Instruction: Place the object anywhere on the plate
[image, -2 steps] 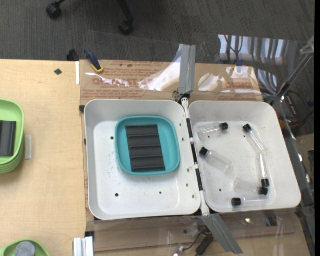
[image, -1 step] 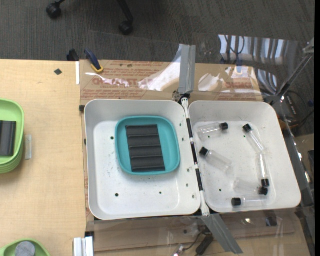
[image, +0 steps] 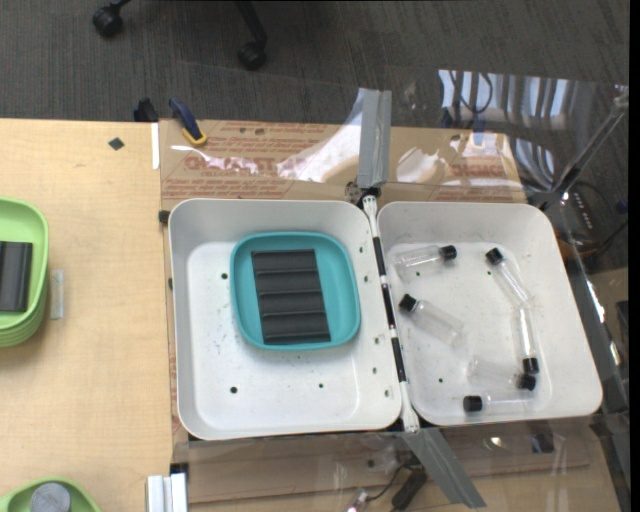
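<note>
A: Where are the objects?

B: Five clear plastic tubes with black caps (image: 433, 257) lie in the right white bin (image: 560, 300), hard to outline. The teal square plate (image: 345, 300), holding dark ribbed blocks (image: 290, 295), sits in the left white bin (image: 200, 380).

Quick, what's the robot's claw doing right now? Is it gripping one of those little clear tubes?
Gripper: nothing can be said of it from this camera view. The clear plastic tubes with black caps all lie loose in the right white bin.
</note>
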